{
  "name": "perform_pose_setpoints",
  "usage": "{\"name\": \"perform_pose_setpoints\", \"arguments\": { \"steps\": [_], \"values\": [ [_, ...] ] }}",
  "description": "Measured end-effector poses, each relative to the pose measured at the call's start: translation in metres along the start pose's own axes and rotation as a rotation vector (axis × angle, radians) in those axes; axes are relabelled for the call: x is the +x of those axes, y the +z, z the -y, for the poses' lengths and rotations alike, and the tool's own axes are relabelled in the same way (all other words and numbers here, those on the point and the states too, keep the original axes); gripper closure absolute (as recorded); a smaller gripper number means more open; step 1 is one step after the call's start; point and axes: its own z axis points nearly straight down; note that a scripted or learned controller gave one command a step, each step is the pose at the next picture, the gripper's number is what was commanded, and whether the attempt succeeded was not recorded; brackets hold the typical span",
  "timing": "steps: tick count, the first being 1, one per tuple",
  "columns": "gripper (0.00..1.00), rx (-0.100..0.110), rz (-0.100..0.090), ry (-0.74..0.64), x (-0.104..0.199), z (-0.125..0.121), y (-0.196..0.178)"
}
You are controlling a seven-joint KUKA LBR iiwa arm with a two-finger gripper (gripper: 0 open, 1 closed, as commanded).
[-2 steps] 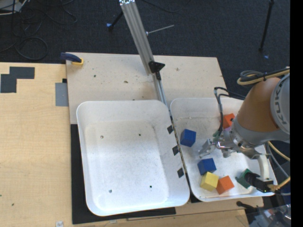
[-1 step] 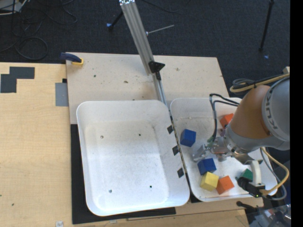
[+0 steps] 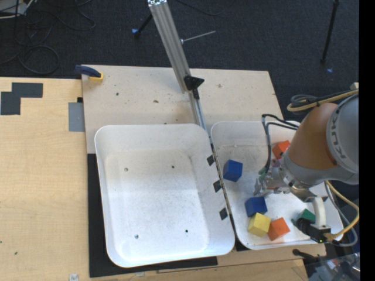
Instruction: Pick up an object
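The right bin (image 3: 246,134) holds several small blocks. A blue cube (image 3: 232,170) lies near its left wall. A second blue cube (image 3: 255,206) sits lower down, with a yellow cube (image 3: 259,223) and an orange cube (image 3: 279,228) just in front of it. An orange block (image 3: 281,148) shows partly behind the arm, and a green block (image 3: 306,215) lies near the right wall. My gripper (image 3: 265,186) hangs low in the right bin, just above and behind the second blue cube. Nothing is visibly held.
The left bin (image 3: 117,136) stands beside the right one, with black clips along the shared wall. A slanted metal post (image 3: 173,43) rises behind the bins. A blue and yellow clamp (image 3: 89,72) rests at the bench's far left corner.
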Motion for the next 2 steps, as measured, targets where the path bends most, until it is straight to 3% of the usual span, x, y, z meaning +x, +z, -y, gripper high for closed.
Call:
{"name": "perform_pose_setpoints", "arguments": {
  "steps": [2],
  "values": [
    [1.00,-0.009,0.004,-0.009,0.011,0.002,-0.101]
  ]
}}
